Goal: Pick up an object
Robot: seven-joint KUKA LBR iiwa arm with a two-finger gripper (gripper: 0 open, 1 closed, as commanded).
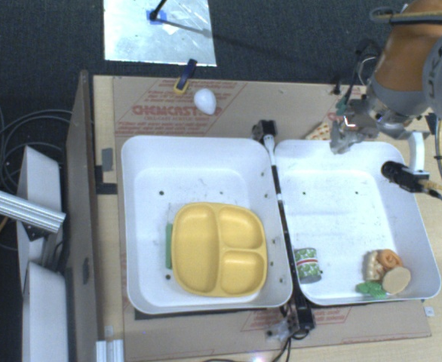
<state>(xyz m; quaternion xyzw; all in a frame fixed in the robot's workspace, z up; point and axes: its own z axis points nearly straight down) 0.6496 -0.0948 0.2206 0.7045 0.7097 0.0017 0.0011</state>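
Food (385,272): near right corner of right bin (342,202); small, lumpy, probably light; I'd pinch across its round top.
Can (307,265): near left edge of that bin.
My gripper (345,134): over the far rim; opening unclear, grasp unknown.

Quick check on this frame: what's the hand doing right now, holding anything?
Hand: above the far edge of the right bin, nothing visibly held; open or closed cannot be told.

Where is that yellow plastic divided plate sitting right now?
The yellow plastic divided plate lies in the left white bin, toward its near edge, beside the divider that separates it from the right white bin.
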